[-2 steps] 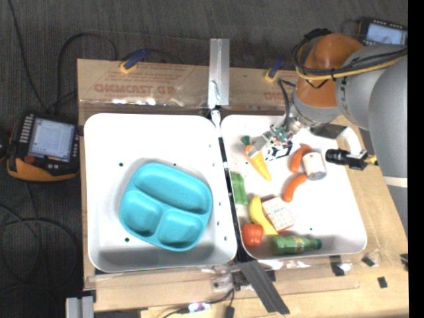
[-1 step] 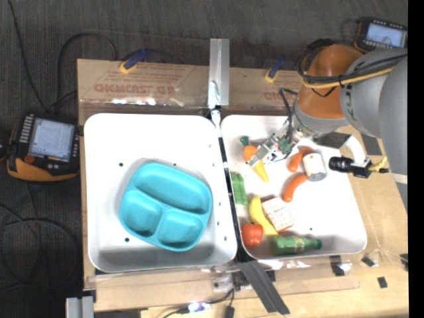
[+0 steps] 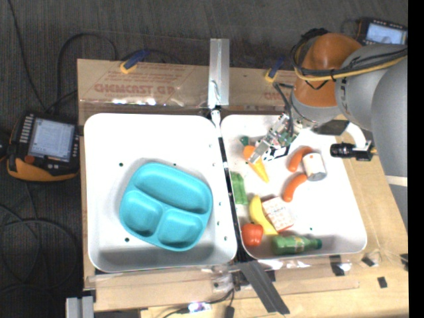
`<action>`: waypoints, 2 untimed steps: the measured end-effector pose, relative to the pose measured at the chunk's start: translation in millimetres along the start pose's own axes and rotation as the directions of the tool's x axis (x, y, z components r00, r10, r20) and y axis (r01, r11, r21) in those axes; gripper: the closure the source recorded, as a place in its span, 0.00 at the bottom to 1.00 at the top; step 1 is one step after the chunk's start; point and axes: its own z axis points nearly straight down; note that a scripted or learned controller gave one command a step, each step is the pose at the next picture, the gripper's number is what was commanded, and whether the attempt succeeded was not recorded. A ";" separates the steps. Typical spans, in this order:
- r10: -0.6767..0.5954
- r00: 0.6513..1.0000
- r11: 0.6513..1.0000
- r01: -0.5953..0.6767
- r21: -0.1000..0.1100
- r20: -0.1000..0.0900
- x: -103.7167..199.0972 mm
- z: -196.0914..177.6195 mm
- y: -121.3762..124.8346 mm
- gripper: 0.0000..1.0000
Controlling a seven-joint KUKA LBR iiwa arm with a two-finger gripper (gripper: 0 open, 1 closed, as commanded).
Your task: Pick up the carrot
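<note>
**Camera view: the gripper is sitting right by the carrot**

Camera view is showing us two white bins side by side on the counter [image 3: 371, 197]. We are looking down on them at a slant.

In the left bin [image 3: 106, 138] a blue tray [image 3: 165, 204] with three parts is lying near the middle.

The right bin [image 3: 348, 224] is holding lots of toy food. The carrot [image 3: 257, 164] is lying in the upper left part of this bin. It is orange, its pointed end is aiming down and to the right, and there is a bit of green at its top. The gripper [image 3: 273, 144] is hanging right over the top end of the carrot. We are not able to tell whether it is apart, together, or clamped on anything, because it is too small and busy-looking here. We are also not able to tell if it is touching the carrot.

The grey arm [image 3: 371, 91] is reaching in from the right, with its orange band [image 3: 324, 65] above the wrist.

Near the carrot, two sausages [image 3: 297, 172] are lying to its right, with a small silver can [image 3: 314, 166] beside them. Lower down, a banana [image 3: 258, 214] is lying just beside a little box [image 3: 278, 214]. A tomato [image 3: 252, 234] and a green bottle [image 3: 295, 244] are sitting near the bottom edge. A green piece [image 3: 238, 187] is lying by the left wall.
</note>
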 end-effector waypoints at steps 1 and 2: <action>0.217 0.976 0.976 -0.217 -0.033 0.011 17.7 -1.0 -16.6 0.00; 0.122 0.993 0.992 -0.122 -0.019 0.008 6.3 0.2 -1.1 0.00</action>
